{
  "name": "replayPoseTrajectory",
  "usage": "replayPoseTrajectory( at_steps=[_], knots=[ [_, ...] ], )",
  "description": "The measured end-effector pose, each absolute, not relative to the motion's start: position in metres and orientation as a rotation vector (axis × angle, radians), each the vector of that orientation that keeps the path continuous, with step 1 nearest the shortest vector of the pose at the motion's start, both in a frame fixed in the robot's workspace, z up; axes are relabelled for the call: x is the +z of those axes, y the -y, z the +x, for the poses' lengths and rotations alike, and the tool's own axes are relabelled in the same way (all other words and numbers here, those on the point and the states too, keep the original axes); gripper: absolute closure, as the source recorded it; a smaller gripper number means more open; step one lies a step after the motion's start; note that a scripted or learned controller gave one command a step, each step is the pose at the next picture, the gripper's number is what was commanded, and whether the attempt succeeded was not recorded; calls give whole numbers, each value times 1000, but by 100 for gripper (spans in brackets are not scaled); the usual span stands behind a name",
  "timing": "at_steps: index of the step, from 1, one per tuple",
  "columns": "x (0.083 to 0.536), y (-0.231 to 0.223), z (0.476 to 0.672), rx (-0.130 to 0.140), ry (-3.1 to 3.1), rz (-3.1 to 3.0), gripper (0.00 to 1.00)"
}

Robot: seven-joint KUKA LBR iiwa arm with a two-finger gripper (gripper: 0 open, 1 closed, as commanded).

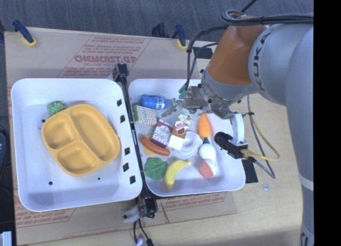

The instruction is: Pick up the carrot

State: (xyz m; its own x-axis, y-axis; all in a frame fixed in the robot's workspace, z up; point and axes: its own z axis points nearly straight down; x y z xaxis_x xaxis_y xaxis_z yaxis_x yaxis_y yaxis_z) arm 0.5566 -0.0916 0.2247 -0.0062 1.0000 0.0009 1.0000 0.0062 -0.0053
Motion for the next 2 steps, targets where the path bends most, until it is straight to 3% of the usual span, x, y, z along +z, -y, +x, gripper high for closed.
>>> replayPoseTrajectory(
  at_steps=[1,2],
  knots=[
    [239,151,620,2,2528,-1867,0],
    [138,173,604,5,2501,-1893,0]
  ],
)
